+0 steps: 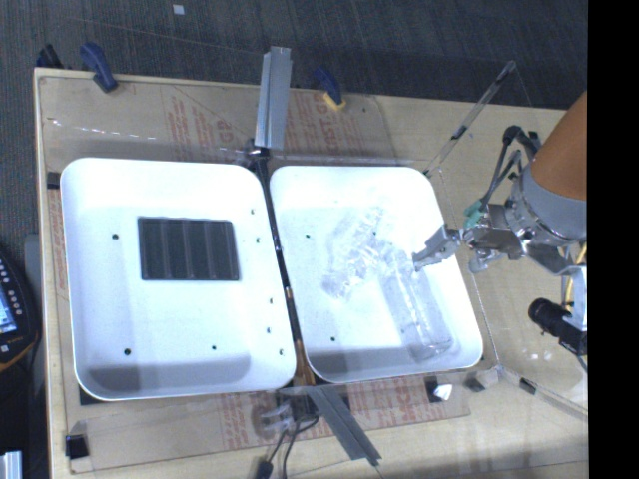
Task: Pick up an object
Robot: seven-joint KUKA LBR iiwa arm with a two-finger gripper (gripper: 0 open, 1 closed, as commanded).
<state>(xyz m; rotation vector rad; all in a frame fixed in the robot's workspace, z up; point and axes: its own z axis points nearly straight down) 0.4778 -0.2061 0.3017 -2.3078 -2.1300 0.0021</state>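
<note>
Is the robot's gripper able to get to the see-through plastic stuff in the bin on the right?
Probably yes. The gripper hangs over the right bin, beside the clear plastic items, and nothing lies on top of them.

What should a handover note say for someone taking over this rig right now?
Gripper: over the right bin's right side, nothing seen between its fingers; open or shut unclear.
Right bin: clear plastic items lying in a loose pile, middle to lower right.
Left bin: a dark ribbed tray lying flat.
Done: nothing picked up so far.
Left: grasp and lift one object; the clear items are nearest the gripper.
</note>
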